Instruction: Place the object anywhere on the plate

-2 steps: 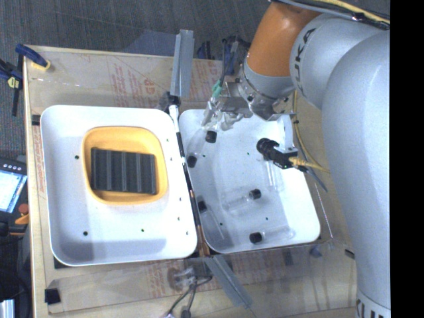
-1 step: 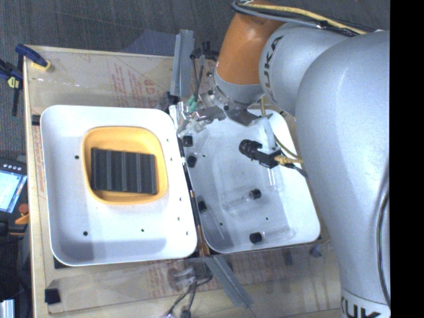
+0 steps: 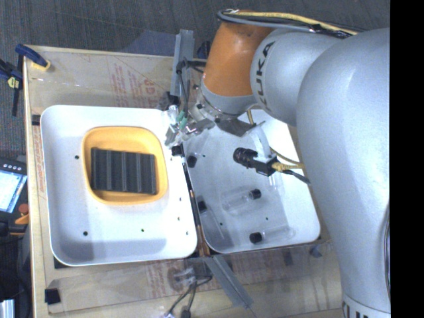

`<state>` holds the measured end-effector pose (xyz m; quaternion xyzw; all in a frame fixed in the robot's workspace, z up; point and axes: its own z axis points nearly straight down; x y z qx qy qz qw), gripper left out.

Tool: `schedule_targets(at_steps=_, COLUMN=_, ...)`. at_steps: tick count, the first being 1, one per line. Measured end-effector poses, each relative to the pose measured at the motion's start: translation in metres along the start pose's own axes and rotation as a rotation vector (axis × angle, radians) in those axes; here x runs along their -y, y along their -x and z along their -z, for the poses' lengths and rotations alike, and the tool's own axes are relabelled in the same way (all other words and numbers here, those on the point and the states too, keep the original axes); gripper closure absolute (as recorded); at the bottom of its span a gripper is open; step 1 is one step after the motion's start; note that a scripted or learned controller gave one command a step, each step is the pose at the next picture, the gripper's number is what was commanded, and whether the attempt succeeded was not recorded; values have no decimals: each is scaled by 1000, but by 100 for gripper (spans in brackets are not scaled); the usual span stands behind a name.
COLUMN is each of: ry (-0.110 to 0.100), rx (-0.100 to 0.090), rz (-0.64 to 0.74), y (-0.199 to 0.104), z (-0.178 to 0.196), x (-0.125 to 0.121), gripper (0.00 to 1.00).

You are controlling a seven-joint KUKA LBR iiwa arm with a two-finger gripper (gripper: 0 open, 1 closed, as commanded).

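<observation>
From my remote station I see 2 shallow white bins side by side on the wooden bench [image 3: 99,71], and I take the plate as my landmark. The plate [image 3: 126,140] is yellow with rounded corners and lies in the left bin [image 3: 66,230], a little above the middle of that bin. On the plate rests a dark rectangular piece with ribs [image 3: 126,171], and it covers most of the inner area of the plate. The gripper [image 3: 177,130] is just to the right of the plate, over the border between the 2 bins, near the upper right corner of the plate. Its tip is small and partly hidden under the wrist, so I cannot tell how it is set or whether it has hold of something. Above the gripper the orange band [image 3: 228,58] is visible, and the large grey arm [image 3: 331,144] fills the area far right of the plate. In the right bin [image 3: 228,240], well apart from the plate, lies a clear object like a small bottle [image 3: 240,199], near the middle of that bin, and it is hard to see against the white. A blue clamp [image 3: 32,55] sits on the bench corner, up and left of the plate.
</observation>
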<state>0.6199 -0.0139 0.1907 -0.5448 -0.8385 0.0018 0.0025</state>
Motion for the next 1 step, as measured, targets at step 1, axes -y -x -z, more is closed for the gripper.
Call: schedule_targets(at_steps=1, ry=0, rx=1, rz=-1, y=1, z=0, x=0, gripper=0)
